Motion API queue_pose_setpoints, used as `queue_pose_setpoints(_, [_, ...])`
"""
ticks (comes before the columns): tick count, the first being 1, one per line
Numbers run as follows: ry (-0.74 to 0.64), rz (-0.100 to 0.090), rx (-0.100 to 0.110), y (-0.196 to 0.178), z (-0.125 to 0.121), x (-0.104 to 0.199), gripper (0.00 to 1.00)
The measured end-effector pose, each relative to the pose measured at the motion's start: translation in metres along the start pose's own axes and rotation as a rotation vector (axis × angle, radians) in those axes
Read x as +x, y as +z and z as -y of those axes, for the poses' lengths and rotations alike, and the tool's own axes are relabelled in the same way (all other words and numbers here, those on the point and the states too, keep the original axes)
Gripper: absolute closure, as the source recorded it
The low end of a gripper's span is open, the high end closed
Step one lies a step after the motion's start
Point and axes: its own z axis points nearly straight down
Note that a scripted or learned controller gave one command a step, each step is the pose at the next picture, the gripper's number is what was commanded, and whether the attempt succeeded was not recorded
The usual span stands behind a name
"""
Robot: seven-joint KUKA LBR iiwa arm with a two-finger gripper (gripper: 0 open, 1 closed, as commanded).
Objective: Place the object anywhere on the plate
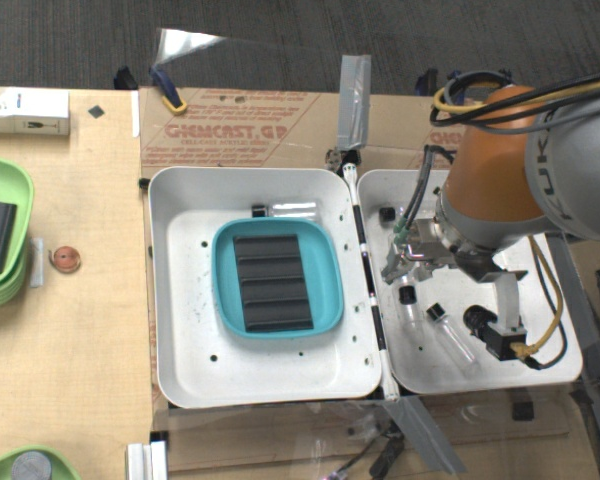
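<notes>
2 bins seen: plate [328, 268] sits in left bin [180, 298]; object, prob. small vial [450, 336], lies in right bin [560, 363]. Gripper [408, 268] is poised above it, grip state can't be told. Pick step judged pending; descent needed next.

A square teal plastic plate with rounded corners [277, 278] sits flat in the left white bin [180, 368], a touch nearer the bin's right wall than its left, with white floor showing all around. On the plate lies a dark ribbed rectangular block [272, 284], long side running front to back, slightly skewed.

Over in the right white bin [560, 368], a small clear vial with a black cap [447, 332] lies on its side near the middle of the floor, cap toward the far left, body slanting toward the front edge. A second little black-capped clear piece [408, 303] rests just left of it, apart.
</notes>
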Motion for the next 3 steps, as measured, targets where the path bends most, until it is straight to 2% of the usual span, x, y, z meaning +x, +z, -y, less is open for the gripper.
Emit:
queue_pose_setpoints(1, [-0.075, 0.001, -0.002, -0.001, -0.004, 0.079, 1.0])
queue_pose_setpoints(2, [-0.075, 0.001, -0.002, -0.001, -0.004, 0.079, 0.0])
queue_pose_setpoints(3, [-0.059, 0.001, -0.001, 0.0, -0.035, 0.019, 0.0])
